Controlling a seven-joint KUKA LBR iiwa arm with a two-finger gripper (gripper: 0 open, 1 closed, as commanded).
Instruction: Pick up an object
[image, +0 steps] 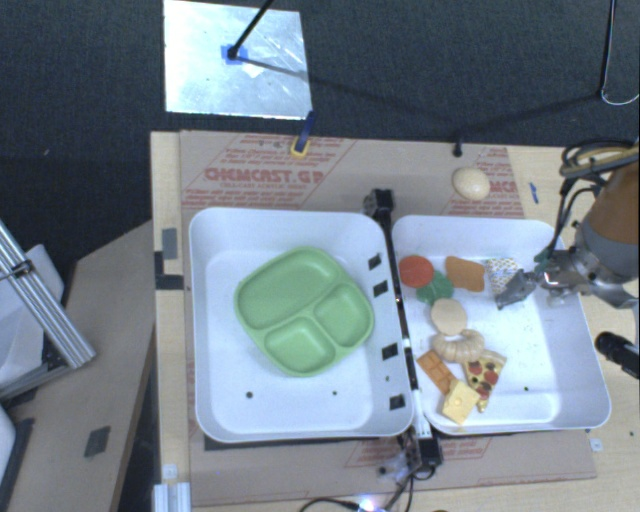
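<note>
On your far left, the counter (175, 420) carries two shallow white bins side by side. The left bin (215, 330) holds a green plate (303, 311) with three sections. The plate sits a bit tilted, near the middle of that bin.

Between the two bins runs a black strip (395, 310) from top to bottom.

Next comes the right bin (575, 385). All the toy food lies in its left half. At the top you see a red tomato (416, 270), and a green leafy piece (435, 290) touches it just below. Beside the tomato, to the right, lies an orange-brown nugget (464, 273). A small pale wedge with spots (502, 271) rests just to the right of that. Lower down is a cream egg shape (449, 317), and a tan curled piece (462, 346) sits right under it. Below those lie an orange cracker (436, 371), a pizza slice (484, 373) and a yellow cheese block (461, 403), all close together.

Behind the right bin, on the cardboard, rests a cream ball (471, 183).

On your right, the arm reaches in over the bin's right side. Its pincer (518, 290) hangs just to the right of the pale wedge, over the white floor of the bin. You cannot tell if the pincer is open or closed, because it looks like a dark grey blur. Nothing can be seen gripped in it.
</note>
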